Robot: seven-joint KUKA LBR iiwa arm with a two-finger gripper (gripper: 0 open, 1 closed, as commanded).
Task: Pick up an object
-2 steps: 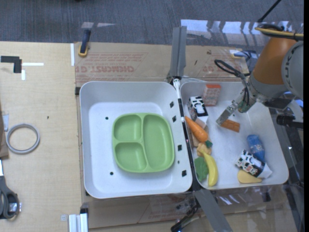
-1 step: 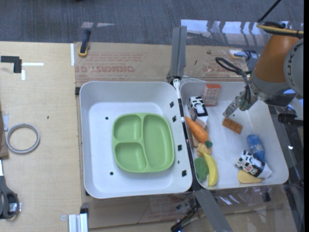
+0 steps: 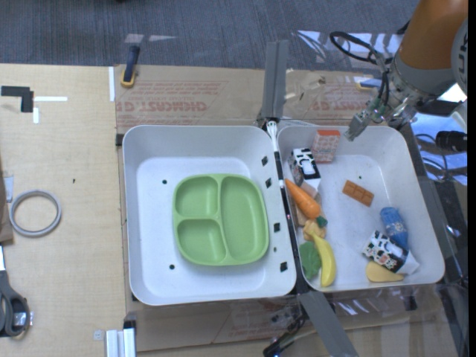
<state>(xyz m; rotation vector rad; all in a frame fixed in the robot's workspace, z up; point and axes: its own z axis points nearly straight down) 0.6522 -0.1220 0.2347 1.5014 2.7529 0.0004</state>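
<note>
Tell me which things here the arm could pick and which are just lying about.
Job:
tool, above the right bin's far edge
carrot
banana
brown block
blue item
small carton
right bin

Lying about:
green divided plate in the left bin
tape roll
scissors

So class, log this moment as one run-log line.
stage: approach | gripper: above right bin far edge, nothing held | nearest: small carton | green plate: left bin

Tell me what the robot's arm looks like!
The arm is a thick, rounded tube, orange at the top and grey below. It narrows to a small grey metal gripper over the far edge of the right white bin. Black cables loop beside it.
</note>
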